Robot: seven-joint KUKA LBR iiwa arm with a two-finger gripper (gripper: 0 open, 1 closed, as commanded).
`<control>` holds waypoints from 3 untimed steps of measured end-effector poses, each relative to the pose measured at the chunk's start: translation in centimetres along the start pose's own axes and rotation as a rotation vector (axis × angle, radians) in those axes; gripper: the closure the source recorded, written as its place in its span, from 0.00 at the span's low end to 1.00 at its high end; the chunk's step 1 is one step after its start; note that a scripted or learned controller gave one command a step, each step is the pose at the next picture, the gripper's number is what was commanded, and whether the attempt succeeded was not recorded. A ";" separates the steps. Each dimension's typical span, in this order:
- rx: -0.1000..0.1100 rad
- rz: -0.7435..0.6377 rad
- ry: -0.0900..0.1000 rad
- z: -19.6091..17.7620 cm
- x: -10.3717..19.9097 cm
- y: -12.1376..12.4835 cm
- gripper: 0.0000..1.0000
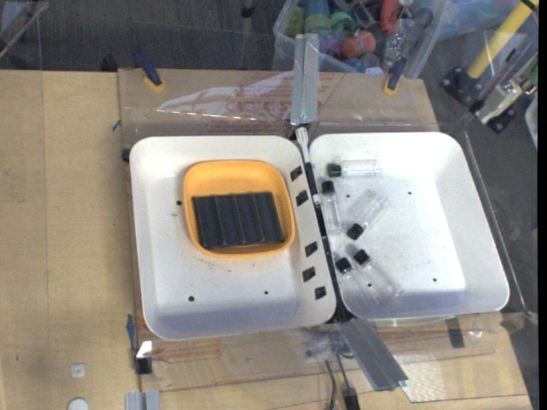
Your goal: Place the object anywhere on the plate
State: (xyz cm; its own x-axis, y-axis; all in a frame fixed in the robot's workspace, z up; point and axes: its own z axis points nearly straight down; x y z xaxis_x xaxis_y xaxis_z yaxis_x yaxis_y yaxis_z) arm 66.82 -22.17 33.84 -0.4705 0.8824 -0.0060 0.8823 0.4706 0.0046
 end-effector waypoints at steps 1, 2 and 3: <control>-0.001 -0.163 0.000 -8.0 0.0 0.1 1.00; -0.002 -0.382 -0.001 -9.8 0.1 -0.2 1.00; -0.002 -0.811 0.003 -9.9 0.5 -1.0 1.00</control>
State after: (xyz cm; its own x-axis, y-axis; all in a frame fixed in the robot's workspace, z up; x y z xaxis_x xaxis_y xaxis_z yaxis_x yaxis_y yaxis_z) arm 65.67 -22.18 43.71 -0.9637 0.2670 -0.0053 0.2670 0.9637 0.0017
